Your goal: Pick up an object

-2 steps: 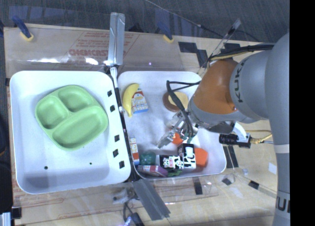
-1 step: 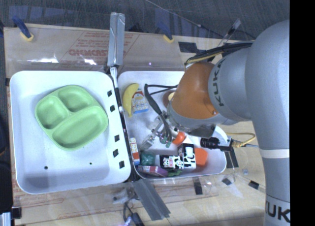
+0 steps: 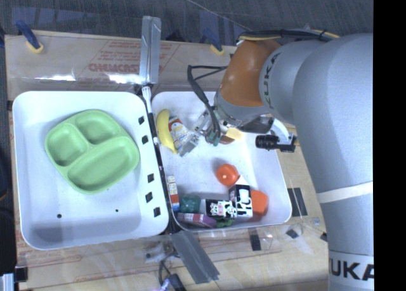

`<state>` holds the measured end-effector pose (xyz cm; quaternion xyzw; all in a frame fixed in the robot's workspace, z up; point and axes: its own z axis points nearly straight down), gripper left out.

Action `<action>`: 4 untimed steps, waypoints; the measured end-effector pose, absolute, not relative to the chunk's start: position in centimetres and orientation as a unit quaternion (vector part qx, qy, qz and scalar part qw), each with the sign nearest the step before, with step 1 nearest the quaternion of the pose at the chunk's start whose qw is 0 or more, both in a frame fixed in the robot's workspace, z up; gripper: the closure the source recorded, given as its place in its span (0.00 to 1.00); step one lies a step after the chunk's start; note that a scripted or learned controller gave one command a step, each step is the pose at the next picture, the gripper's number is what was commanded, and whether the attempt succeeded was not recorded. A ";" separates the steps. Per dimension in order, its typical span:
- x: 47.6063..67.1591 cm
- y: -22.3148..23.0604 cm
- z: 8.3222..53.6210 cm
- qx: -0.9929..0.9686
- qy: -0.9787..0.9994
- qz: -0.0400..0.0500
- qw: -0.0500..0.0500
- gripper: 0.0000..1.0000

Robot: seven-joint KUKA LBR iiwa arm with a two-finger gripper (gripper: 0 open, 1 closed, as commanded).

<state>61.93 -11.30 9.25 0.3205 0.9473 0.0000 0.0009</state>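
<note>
Grey arm [image 3: 330, 125] bulk covers the right bin's [image 3: 273, 175] far corner. Its gripper [image 3: 202, 129] hangs near a banana [image 3: 165, 130] and a crumpled wrapper [image 3: 181, 137]; whether anything is clamped I cannot tell. Green divided plate [image 3: 92, 150] fills the left bin [image 3: 25, 175].

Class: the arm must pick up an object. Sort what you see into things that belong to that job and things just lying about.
Job: gripper; right bin; banana; orange ball; cow-print carton.
Lying about: green divided plate; left bin; blue clamp.
</note>
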 end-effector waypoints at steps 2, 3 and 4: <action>61.3 -13.2 9.3 0.407 0.913 0.001 0.001 0.00; 53.8 -10.4 9.1 0.515 0.857 0.000 -0.002 0.00; 53.9 -10.4 10.1 0.513 0.858 0.000 -0.003 1.00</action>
